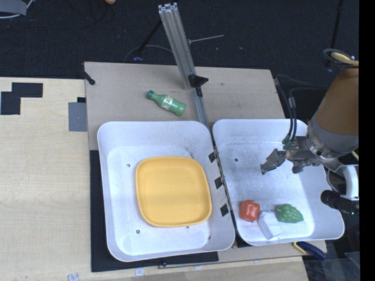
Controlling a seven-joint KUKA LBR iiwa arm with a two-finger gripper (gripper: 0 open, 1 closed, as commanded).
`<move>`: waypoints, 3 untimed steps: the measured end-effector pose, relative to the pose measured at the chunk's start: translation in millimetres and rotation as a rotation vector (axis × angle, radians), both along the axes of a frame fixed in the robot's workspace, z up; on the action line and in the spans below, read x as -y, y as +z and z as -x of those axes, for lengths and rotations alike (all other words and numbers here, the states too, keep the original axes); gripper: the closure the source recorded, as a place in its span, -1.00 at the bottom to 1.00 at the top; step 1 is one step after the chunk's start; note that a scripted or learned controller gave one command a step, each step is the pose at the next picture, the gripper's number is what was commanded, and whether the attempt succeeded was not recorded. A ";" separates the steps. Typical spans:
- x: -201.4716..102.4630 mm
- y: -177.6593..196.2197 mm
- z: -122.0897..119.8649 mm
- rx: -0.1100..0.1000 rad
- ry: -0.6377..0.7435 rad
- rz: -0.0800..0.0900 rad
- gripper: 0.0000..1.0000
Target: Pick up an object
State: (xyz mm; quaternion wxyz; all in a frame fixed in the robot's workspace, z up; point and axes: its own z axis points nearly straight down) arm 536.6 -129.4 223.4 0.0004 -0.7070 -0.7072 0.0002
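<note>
On the tan surface (pixel 246 86), 2 shallow white bins sat side by side. The left bin (pixel 114 157) carried a square yellow plate (pixel 173 191) lying flat near its middle. The right bin (pixel 252 139) held 3 small things along its near edge: a red pepper (pixel 249 210), a white block (pixel 269 225) just beside it, and a green leafy piece (pixel 289 213) touching the block's far end. The grey arm (pixel 338 113) reached in from the right, its end effector (pixel 287 162) hovering over the right bin's middle, fingers spread apart with nothing between them, well apart from the 3 things. Behind the bins, a green bottle (pixel 166 102) lay on its side.
</note>
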 end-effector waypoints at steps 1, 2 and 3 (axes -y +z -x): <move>-8.5 -47.9 5.3 -0.003 0.001 0.000 -1.00; -18.4 -101.3 8.3 -0.003 -0.001 0.000 -1.00; -18.7 -131.7 7.9 0.002 0.000 0.000 -1.00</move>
